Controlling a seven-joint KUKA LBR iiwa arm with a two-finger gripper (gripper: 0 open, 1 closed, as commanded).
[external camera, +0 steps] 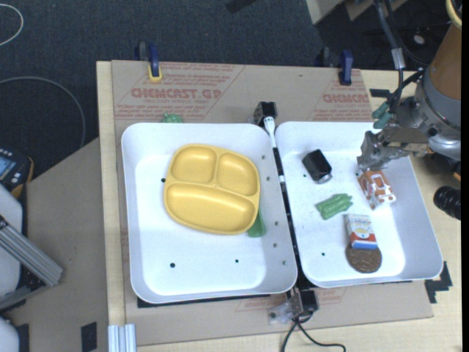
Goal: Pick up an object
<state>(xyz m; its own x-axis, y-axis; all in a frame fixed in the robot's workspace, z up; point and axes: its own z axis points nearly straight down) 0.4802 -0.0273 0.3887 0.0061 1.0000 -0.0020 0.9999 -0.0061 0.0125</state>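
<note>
Camera view, looking down at a slant on bench with cardboard sheet clamped at its far edge by two blue clamps. Two shallow white bins side by side: left bin, right bin. Left bin: yellow divided plate, three compartments, upright, lying toward the far half; green object tucked under the plate's right near edge, mostly hidden. Small green item outside the left bin, on the cardboard just past its far rim. Right bin: black block toward the far left; green pickle-like piece near the centre, apart from the block; orange-and-white small item toward the right, just below the gripper; red-and-white packet nearer the front, touching a brown round disc at its near end. Gripper over the far right part of the right bin, reaching in from the right, fingertips directly above the orange-and-white item; contact not discernible. Finger spacing: cannot tell, tips merged with dark metal body. Nothing visibly held between fingers. Black connector at the far end of the seam between the bins.
</note>
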